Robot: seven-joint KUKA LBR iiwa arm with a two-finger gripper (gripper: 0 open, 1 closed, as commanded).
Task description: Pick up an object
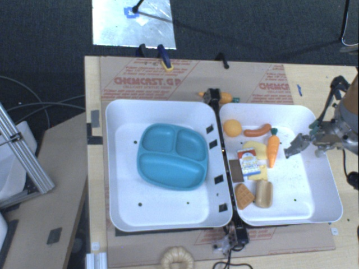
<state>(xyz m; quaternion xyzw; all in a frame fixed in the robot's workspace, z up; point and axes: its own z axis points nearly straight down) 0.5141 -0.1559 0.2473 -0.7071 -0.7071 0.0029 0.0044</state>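
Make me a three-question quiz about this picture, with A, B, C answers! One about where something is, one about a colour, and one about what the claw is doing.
1. Where is the divided plate?
A. In the left bin
B. In the right bin
C. On the floor

2. What colour is the plate?
A. Red
B. Blue
C. Green

3. What is the claw doing?
A. Holding the plate
B. Holding the carrot
C. Holding nothing

Answers:
1. A, the plate lies in the left bin, away from the toy food.
2. B, it is blue all over.
3. C, the claw hangs over the right bin beside the carrot, nothing between its fingers.
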